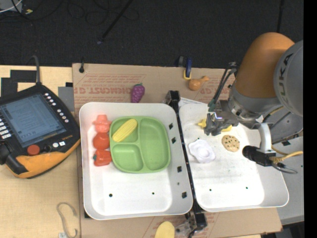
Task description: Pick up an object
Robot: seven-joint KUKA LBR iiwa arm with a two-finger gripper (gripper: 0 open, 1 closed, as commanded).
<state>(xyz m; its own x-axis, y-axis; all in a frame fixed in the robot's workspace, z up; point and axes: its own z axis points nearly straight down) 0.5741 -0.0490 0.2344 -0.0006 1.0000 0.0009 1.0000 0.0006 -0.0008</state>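
Yellow small item (202, 124) in right bin (277, 195), just beside claw (214, 129); claw's opening can't be told. Likely light, hard, slippery plastic; best pinched across its narrow middle.

Arm (267, 78) reaches in from right (grey, orange band above wrist), hand (214, 127) lowered, pointing down.
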